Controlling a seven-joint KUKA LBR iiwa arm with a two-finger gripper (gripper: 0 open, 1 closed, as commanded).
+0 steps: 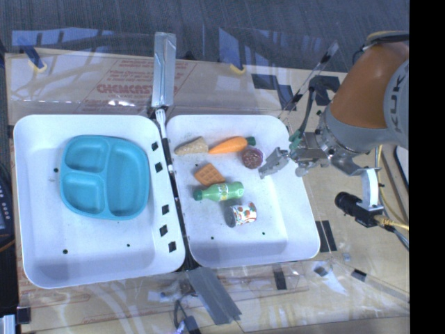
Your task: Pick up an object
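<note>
The right bin [292, 221] holds several small items. An orange carrot [233, 145] lies at the back beside a tan wedge [191, 146]. A dark red round piece [252, 158] sits just right of the carrot's tip. An orange waffle-like square [208, 174], a green bottle [219, 191] on its side and a small printed can [242, 214] lie nearer the middle. My gripper [271, 164] hangs over the bin's right side, right next to the dark red piece, with nothing seen in it.
The left bin [35, 249] holds a blue divided plate [106, 176]. A black divider with clips [169, 200] runs between the bins. The arm's orange band [368, 89] and a black cable fitting [354, 207] sit right of the right bin.
</note>
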